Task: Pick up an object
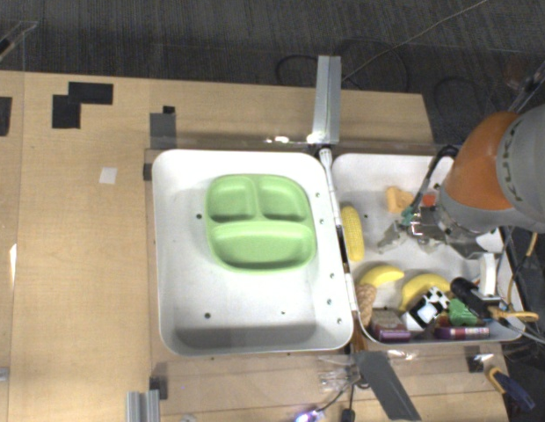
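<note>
Over the right bin [369,170], near the bench's right edge, the tool [403,232] hangs low; I cannot tell its opening. Yellow corn [352,232] lies just left. I would lower straight, center over one object, then close slowly.

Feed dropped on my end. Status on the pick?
Pincer low in right bin, nothing visibly held. Corn cob beside it. Bananas crowd the near end.

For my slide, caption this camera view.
Grey arm's end effector over right white bin of toy food; green divided plastic plate in left bin.
</note>
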You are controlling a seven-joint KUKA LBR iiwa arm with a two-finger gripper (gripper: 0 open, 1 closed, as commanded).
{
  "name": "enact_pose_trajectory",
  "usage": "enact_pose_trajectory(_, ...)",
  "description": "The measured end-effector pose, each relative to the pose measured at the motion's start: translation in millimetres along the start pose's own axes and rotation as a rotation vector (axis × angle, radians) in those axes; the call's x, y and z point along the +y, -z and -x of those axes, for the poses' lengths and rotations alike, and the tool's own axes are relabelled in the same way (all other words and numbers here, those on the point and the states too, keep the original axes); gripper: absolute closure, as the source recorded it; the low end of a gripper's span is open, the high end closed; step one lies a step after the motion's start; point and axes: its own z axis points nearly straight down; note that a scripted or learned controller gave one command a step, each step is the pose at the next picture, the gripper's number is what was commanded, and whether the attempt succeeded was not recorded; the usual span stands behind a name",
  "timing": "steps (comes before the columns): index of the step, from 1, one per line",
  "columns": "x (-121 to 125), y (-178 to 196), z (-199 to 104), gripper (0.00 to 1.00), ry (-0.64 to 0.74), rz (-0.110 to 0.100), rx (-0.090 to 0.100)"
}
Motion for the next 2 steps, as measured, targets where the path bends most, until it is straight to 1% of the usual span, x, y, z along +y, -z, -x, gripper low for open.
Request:
enact_pose_trajectory(1,-64.2,2.3,-19.8,0.00,0.124,0.008,-0.002)
enact_pose_trajectory(2,-64.2,2.3,-19.8,0.00,0.124,0.008,-0.002)
